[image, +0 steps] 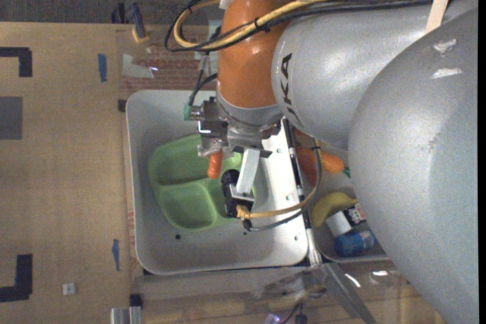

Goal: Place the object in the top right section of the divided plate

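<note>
A green divided plate (176,177) lies in the left white bin (152,243), with the arm covering its right part. My gripper (218,150) hangs over the plate's right side, below the orange wrist band. A small orange object (215,162), like a carrot piece, pokes out just under the gripper at the plate's dividing ridge. The gripper body hides whether it is gripped or resting on the plate.
The right bin holds an orange carrot-like item (331,162), a banana (332,204), a blue can (355,242) and a small white and black item (347,219). The big grey arm covers most of that bin. Brown bench lies to the left.
</note>
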`<state>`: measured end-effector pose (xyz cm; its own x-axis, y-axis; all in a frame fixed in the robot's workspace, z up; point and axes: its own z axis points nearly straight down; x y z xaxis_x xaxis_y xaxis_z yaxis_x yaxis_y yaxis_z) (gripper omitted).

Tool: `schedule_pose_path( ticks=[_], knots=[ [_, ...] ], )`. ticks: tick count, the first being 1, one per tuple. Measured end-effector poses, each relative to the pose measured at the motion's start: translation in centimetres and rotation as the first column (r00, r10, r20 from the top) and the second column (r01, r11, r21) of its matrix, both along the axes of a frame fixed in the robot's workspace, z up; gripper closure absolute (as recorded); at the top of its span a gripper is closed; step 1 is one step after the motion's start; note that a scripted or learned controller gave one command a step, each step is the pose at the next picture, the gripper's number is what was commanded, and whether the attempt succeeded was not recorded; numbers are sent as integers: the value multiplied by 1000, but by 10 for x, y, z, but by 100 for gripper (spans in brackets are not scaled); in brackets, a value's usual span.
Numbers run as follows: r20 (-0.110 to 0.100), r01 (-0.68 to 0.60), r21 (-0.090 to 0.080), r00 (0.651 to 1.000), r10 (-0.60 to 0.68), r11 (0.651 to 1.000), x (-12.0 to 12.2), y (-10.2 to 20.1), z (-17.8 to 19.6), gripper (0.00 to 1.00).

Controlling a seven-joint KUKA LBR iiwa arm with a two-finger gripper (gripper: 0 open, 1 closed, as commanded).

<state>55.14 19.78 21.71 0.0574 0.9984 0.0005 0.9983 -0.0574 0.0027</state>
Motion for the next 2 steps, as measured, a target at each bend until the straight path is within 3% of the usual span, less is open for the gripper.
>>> schedule_pose_path(
  ticks=[1, 2],
  knots=[
    [-6, -68, -1, 998, 68, 998, -7, -48, 14, 100],
    [-6, -52, -1, 999, 52, 999, -14, -30, -64, 100]
  ],
)
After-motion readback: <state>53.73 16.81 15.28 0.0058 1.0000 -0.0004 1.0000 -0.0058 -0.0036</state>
